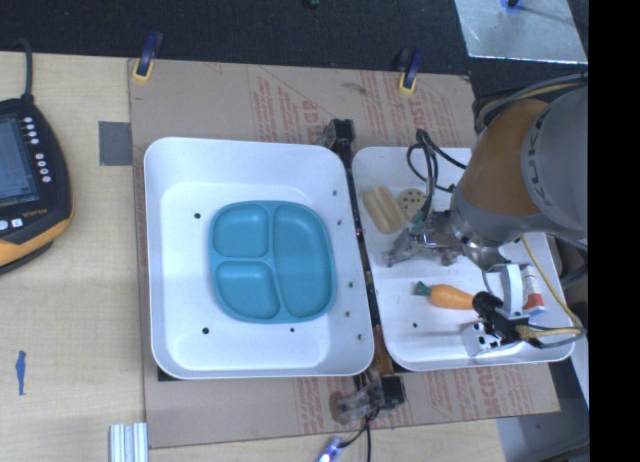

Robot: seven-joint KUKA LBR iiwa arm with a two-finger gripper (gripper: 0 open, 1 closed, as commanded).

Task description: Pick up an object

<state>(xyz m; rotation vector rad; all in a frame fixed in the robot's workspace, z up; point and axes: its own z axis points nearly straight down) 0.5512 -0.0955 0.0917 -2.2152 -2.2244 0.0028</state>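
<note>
Gripper (415, 245) low in right bin (400, 350), beside beige block (380, 208); finger state cannot be told. Toy carrot (447, 296) lies just beside it. Left bin (170, 250) holds 1 blue plate (272, 260).

Bins (250, 350): smooth white plastic, slight sheen
Divided plate (272, 261): matt blue plastic
Bench sheet (250, 100): brown cardboard, printed, matt
Gripper (408, 248): bare grey metal
Carrot (450, 297): glossy orange plastic

2 white bins (170, 250), 1 blue divided plate (272, 260), 1 toy carrot (447, 296), 1 tan block (381, 209)
</note>
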